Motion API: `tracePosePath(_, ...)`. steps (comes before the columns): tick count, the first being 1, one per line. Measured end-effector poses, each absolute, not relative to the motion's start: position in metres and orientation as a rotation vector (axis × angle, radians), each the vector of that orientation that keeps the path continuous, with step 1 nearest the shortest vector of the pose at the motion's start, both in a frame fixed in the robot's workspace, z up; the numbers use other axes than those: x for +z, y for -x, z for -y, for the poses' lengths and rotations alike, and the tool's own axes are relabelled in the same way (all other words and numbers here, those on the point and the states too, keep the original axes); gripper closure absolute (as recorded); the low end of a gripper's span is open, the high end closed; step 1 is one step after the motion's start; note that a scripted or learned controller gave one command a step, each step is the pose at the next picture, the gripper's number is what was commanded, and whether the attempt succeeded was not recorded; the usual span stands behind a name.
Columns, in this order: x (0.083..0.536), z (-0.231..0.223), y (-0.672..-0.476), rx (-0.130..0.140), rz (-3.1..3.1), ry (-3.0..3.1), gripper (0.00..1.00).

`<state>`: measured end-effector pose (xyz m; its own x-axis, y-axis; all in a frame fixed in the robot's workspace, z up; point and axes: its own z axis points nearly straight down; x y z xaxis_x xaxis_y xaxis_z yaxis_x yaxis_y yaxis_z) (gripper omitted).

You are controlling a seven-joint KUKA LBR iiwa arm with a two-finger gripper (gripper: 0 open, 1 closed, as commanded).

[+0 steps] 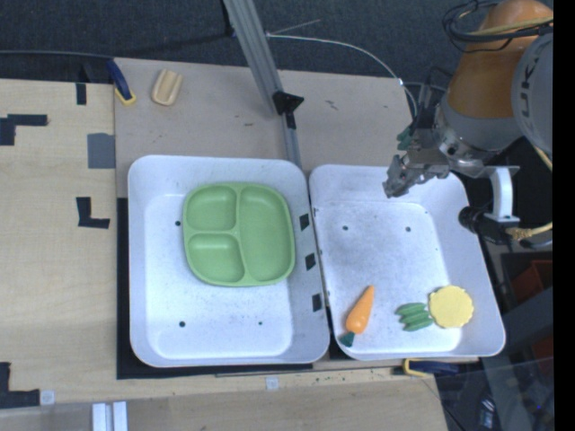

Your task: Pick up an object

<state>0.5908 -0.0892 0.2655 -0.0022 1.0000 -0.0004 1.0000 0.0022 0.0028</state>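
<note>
In the right bin (377,241), an orange toy carrot (359,310) lies near the front left corner. A yellow round toy with green leaves (438,309) rests at the front right. My gripper (396,183) hangs over the bin's far edge, well behind both toys, with nothing seen between its fingers. From this angle its fingers look close together, but their state is unclear.
The left bin (157,241) holds a green divided plate (239,233). A grey metal pole (260,57) slants across the bench behind the bins. A small tan block (166,87) and a blue-yellow item (120,82) lie on the bench at the far left.
</note>
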Motion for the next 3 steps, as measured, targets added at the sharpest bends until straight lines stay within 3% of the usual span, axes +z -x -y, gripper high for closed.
tracePosePath(3, 0.241, -0.076, -0.565, -0.002, -2.233, -2.215, 1.00)
